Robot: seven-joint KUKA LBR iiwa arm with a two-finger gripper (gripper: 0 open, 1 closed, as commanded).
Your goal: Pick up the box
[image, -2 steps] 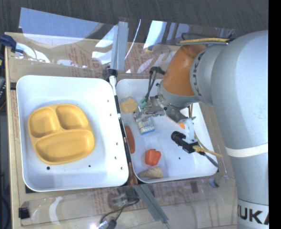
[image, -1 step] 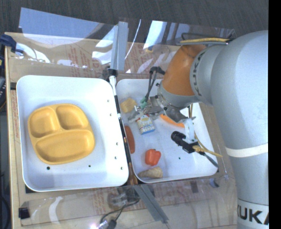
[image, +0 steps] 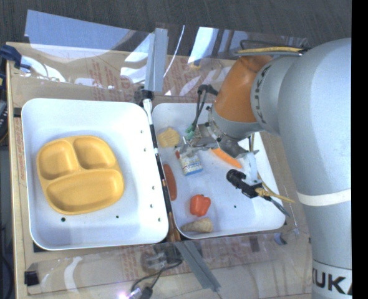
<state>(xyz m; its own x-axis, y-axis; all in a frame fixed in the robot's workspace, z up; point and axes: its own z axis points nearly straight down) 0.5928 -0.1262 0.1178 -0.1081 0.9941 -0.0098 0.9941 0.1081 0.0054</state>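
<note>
The box [image: 191,164] is small, blue and white with a red patch, and lies in the right bin [image: 259,220] left of its middle. My gripper [image: 194,144] hangs directly over the box's far end, very close to it or touching it. The grey arm with its orange band reaches in from the right and hides the bin's right side. I see nothing lifted off the bin floor.
In the right bin, a tan wedge [image: 168,137] lies far left, an orange carrot [image: 227,159] right of the box, a red sausage [image: 169,179], red pepper [image: 200,205] and beige piece [image: 198,226] nearer. The left bin [image: 34,229] holds a yellow divided plate [image: 80,172].
</note>
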